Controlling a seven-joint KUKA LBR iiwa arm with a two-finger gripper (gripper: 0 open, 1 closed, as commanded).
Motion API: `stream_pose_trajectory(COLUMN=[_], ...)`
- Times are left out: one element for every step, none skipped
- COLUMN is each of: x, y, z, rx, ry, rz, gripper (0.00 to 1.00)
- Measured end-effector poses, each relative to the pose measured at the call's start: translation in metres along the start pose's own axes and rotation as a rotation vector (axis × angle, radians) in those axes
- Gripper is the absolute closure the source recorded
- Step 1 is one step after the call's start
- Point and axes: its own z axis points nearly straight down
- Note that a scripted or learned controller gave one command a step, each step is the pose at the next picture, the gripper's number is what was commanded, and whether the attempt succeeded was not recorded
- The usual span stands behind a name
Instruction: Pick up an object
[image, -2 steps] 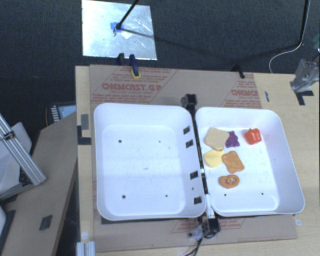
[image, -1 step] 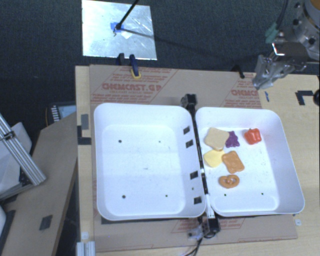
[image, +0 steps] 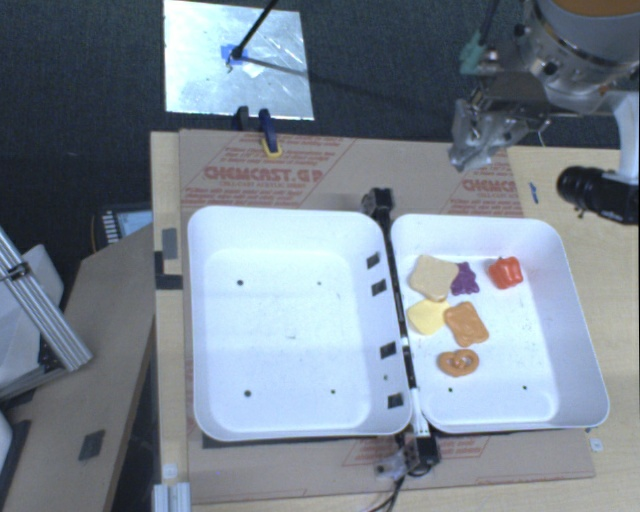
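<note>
Tool (image: 478, 140) raised beyond the right bin's (image: 575, 300) far rim.

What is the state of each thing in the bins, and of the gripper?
Gripper: above the bench, behind the right bin, holding nothing.
Tan slice: flat in the right bin.
Purple toy: beside the slice.
Red pepper: lying apart.
Yellow piece: flat.
Orange piece: flat.
Pretzel: flat.

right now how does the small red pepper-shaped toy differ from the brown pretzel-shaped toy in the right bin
The small red pepper-shaped toy is bright red and solid; the brown pretzel-shaped toy is orange-brown with holes through it. The pepper lies near the bin's far right side, apart from the others; the pretzel lies nearest the camera, just below the cluster. Both rest in the right white bin.
</note>
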Motion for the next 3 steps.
stream_pose_trajectory(x=[0.055,0.142,0.158], y=[0.017,0.002,0.037], z=[0.000,0.000,0.000], rx=[0.000,0.001,-0.001], ry=[-0.001,0.001,-0.001], rz=[0.003,0.000,0.004], gripper=[1.00,1.00,1.00])
